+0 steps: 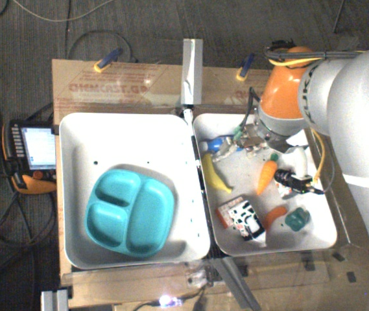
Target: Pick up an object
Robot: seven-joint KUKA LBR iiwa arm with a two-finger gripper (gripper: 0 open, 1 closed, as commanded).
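**Small toys in the right bin, claw at its far edge**

The claw [252,138] hangs by the right bin's [330,241] far edge; whether it is spread or pressed together I cannot tell; near it lie a banana [215,175] and carrot [266,175], likely light, stiff, slick plastic; grip either across its narrow middle; the teal tray [131,211] in the left bin [67,173] looks too broad

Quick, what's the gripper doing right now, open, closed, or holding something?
Gripper: cannot be told; it sits low at the back of the right white bin, near the small blue object.
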